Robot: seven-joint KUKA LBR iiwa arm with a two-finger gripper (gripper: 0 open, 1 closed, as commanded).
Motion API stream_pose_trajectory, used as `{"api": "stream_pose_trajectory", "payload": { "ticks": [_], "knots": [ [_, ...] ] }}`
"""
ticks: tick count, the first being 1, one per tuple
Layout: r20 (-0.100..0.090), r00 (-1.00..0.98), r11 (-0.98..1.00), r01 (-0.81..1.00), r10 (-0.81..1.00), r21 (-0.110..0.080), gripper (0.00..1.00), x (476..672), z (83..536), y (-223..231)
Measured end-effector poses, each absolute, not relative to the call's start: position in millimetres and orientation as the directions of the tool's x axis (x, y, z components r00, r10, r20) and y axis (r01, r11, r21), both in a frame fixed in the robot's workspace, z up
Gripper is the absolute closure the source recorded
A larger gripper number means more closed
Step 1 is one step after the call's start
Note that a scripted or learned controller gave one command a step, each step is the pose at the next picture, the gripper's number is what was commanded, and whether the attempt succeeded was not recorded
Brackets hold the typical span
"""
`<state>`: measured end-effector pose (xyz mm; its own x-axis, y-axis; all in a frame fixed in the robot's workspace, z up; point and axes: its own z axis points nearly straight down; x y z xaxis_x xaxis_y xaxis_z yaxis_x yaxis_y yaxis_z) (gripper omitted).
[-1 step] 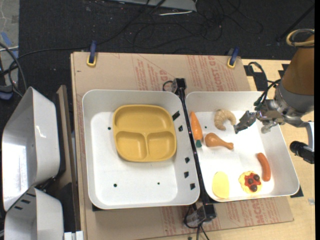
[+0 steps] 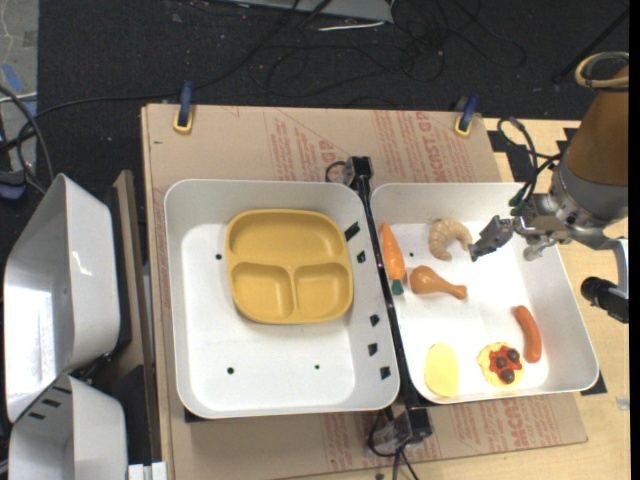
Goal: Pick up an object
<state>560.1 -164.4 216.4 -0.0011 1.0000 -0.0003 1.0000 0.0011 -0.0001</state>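
We find red printed lettering on the cardboard sheet (image 2: 300,133) under both bins, at far and near edges. It is upside down and partly covered; we cannot read it reliably.

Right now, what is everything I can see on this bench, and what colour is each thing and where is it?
White bins: 2, side by side; left bin, right bin.
Divided plate: 1, yellow, in the left bin.
Carrot: 1, orange with a green tip, along the right bin's left wall.
Croissant: 1, tan, upper part of the right bin.
Chicken drumstick: 1, brown, middle of the right bin.
Sausage: 1, red-orange, right side of the right bin.
Yellow oval piece: 1, pale yellow, front of the right bin.
Small pizza: 1, yellow with dark red toppings, front of the right bin, beside the oval piece.
Clamps: 2, yellow and blue, on the board's far edge.
Arm: 1, grey with an orange band, reaching in from the right.
End effector: 1, dark, above the right bin near the croissant.
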Motion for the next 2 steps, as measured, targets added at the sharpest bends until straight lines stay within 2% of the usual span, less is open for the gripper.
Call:
{"api": "stream_pose_trajectory", "payload": {
  "ticks": [2],
  "knots": [
    [0.001, 0.002, -0.002, 1.000, 1.000, -0.006, 0.00, 547.4, 98, -174]
  ]
}}
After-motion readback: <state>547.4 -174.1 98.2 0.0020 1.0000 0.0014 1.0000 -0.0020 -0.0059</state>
